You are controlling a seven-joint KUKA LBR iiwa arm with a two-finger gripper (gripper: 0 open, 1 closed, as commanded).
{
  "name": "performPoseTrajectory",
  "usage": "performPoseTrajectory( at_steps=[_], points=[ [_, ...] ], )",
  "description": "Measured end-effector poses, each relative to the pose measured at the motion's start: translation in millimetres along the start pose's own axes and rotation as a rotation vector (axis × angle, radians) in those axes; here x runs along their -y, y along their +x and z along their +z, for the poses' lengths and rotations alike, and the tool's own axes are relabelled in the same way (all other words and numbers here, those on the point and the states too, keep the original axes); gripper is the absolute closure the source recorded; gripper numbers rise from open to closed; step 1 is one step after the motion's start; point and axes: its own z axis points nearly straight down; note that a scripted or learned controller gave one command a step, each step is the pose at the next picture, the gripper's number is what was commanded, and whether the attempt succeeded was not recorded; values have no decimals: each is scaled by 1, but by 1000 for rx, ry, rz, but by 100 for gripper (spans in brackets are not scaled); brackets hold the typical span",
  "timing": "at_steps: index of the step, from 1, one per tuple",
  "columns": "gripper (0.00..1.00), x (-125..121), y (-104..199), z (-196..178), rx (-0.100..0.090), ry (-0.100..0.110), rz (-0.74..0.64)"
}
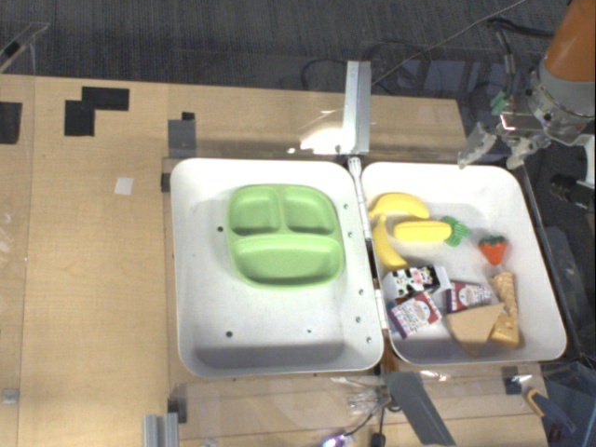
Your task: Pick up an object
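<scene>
Gripper [492, 147] at far right, hovering just past far rim of right bin [535, 250], outside bin walls. Fingers splayed apart w/ gap between tips, nothing between them. Arm [570, 40] comes in from right, orange band above wrist, grey below.

Key relation: all pickable stuff lies nearer and left of gripper, down inside right bin. Closest items: banana [384, 220] and corn [421, 232], approx. diagonal near-left from tips. Banana curved, long axis bends from across the bin to near-far along left wall, smooth yellow plastic look. Corn long axis left-right, yellow body w/ green leafy end at right, lies on/against banana. Strawberry [494, 249] small, red, green cap, sits apart near right wall; probably shortest reach since almost straight nearward from gripper. Cartons [421, 298] in a cluster mid-bin, boxy, printed, flat faces, touching each other. Cheese wedge [473, 326] tan, angular, at near end; bread [504, 291] pale brown, rough-textured, long axis near-far, beside right wall, touching a yellower wedge below it.

Left bin [200, 277] holds green tray [284, 233], 3 compartments, matte plastic, rounded corners; well apart from gripper, flat, likely hard to pinch.

Judgement: grasp not begun; descent into right bin needed next. Clutter near end risks multi-contact; strawberry or corn cleaner targets.
</scene>
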Motion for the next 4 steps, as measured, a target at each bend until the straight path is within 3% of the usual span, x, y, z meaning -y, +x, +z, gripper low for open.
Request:
performPoseTrajectory(
  at_steps=[1,2,3,4],
  points=[
    [0,-16,63,144,3,-24,-123],
    [0,-11,78,71,0,-3,-369],
    [0,46,57,136,-1,-1,-252],
    [100,44,57,126,0,-4,-254]
  ],
)
